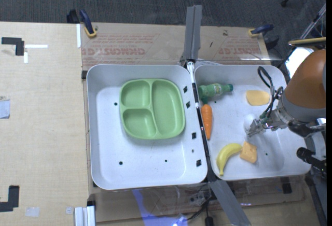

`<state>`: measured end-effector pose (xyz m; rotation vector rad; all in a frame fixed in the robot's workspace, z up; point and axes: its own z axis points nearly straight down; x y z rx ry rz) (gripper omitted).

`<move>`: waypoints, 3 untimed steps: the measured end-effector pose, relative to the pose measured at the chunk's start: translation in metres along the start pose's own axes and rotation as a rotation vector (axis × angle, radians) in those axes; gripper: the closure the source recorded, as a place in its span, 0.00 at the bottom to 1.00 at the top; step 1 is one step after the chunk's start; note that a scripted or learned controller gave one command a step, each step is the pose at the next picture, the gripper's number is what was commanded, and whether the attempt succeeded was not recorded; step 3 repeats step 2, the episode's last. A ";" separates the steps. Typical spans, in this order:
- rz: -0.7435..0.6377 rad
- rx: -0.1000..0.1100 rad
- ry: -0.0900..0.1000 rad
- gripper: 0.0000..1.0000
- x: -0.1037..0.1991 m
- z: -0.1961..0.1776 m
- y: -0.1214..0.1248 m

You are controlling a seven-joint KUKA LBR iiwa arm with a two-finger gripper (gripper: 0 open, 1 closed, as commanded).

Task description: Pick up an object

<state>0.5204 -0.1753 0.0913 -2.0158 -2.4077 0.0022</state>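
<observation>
- Bins (98, 131) number two, side by side: the left one carries a single green divided plate (152, 109), the right one (270, 165) all the loose pieces, so my picking belongs on the right.
- My gripper (255, 127) hangs low in the right bin, its tip just above the orange wedge (249, 153) and near a pale round object (249, 121).
- Whether my fingers are wide or narrow I cannot tell; nothing shows between them.
- Count in the right bin: one green bottle (215, 90) lying on its side, one carrot (207, 120) along the dividing wall, one banana (226, 155) touching the wedge, one yellow slice (257, 97).
- I judge the wedge my likeliest target, being nearest.
</observation>
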 end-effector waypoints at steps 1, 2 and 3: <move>0.342 -0.002 -0.002 1.00 0.008 -0.036 0.107; 0.172 0.000 -0.001 1.00 -0.049 -0.001 0.076; 0.172 0.000 -0.001 1.00 -0.049 -0.001 0.076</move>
